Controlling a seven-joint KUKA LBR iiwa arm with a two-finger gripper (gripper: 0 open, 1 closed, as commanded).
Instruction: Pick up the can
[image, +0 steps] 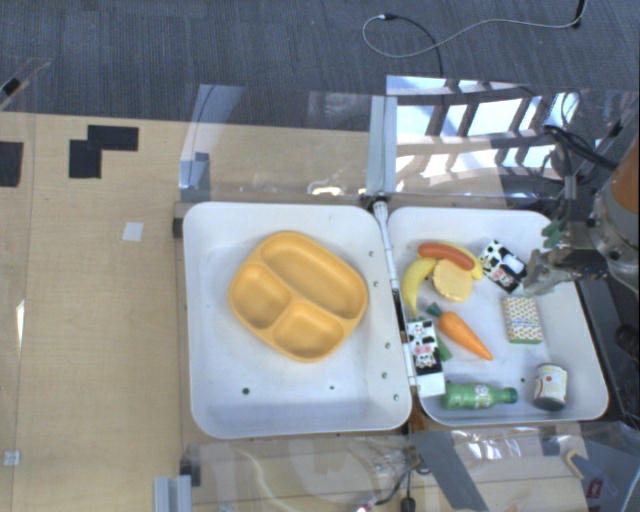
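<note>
Right at the far right rim of the right bin, the grey two-finger gripper (545, 272) hangs low over the white floor, and whether it is spread or pressed together cannot be told from this angle; nothing shows between its tips. Just beside it to the left lies a small black-and-white cow-patterned carton (501, 265), and just below it a pale patterned box with a yellowish face (523, 320). The task's thing, a small squat can with a light label and dark rim (549, 386), sits well apart from the gripper, in the near right corner of the right shallow white bin (596, 392). Left of the can lies a green plastic bottle (477, 396) on its side. Further left are an orange toy carrot (465, 336), a second cow-patterned carton (425, 352), a yellow banana (414, 283), a round yellow slice (453, 284) and a red sausage (447, 254). The left shallow white bin (215, 400) holds a yellow three-compartment plastic tray (297, 295).
</note>
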